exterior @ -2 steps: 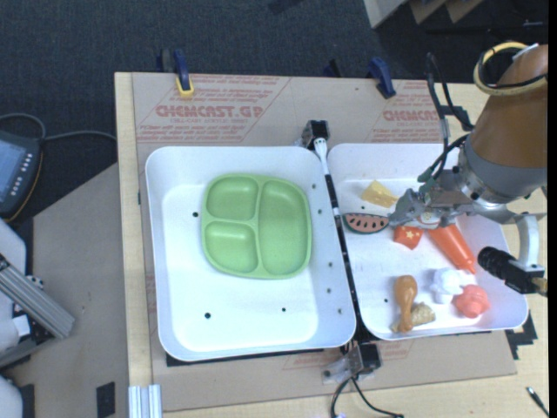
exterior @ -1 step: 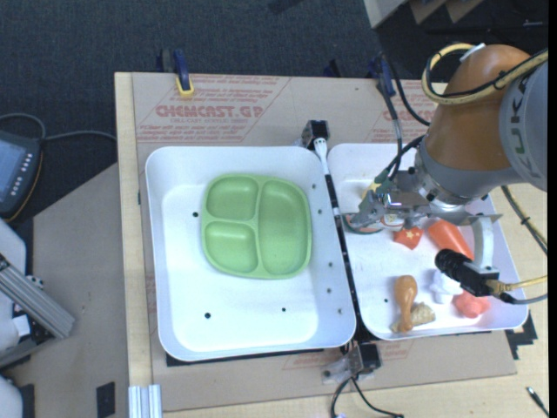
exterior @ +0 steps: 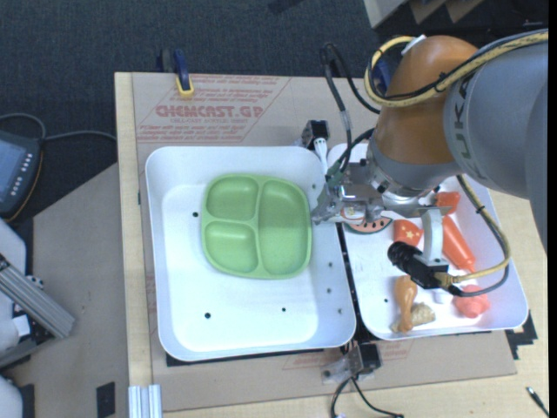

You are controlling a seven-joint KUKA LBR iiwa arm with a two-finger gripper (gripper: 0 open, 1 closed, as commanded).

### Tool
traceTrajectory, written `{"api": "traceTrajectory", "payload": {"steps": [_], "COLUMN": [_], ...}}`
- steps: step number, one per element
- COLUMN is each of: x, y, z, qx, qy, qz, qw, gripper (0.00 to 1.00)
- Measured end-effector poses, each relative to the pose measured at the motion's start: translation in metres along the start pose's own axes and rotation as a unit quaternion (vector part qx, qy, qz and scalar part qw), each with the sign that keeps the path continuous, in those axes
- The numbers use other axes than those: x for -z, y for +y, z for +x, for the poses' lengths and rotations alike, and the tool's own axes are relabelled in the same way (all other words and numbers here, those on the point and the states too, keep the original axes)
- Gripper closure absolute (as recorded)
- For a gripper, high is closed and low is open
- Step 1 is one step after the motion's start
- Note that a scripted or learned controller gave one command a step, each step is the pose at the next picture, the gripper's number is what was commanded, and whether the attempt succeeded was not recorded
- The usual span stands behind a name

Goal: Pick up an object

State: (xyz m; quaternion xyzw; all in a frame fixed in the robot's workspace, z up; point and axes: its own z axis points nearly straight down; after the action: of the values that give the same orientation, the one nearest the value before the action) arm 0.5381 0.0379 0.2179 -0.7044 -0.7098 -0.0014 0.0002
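with the gripper (exterior: 370,220) hung low over the right bin (exterior: 500,316) and its state not discernible, it should be centred over the orange carrot (exterior: 455,242) before a grasp is attempted.

"CHEMCAST" on brown board (exterior: 213,103)

Green divided plate (exterior: 258,226) is showing smooth, matt plastic. Both white bins (exterior: 174,259) are looking like glossy moulded plastic. Tabletop (exterior: 218,107) is presenting as matt brown board, printed red. Arm's orange band (exterior: 418,103) is gleaming, smooth.
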Motion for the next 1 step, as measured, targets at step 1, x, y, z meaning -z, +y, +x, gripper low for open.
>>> {"api": "traceTrajectory", "payload": {"steps": [1], "x": [-0.0023], "y": [0.015], "z": [0.0344], "qx": [-0.002], "qy": [-0.001], "qz": [0.0], "qw": [1.0], "gripper": [1.0]}}
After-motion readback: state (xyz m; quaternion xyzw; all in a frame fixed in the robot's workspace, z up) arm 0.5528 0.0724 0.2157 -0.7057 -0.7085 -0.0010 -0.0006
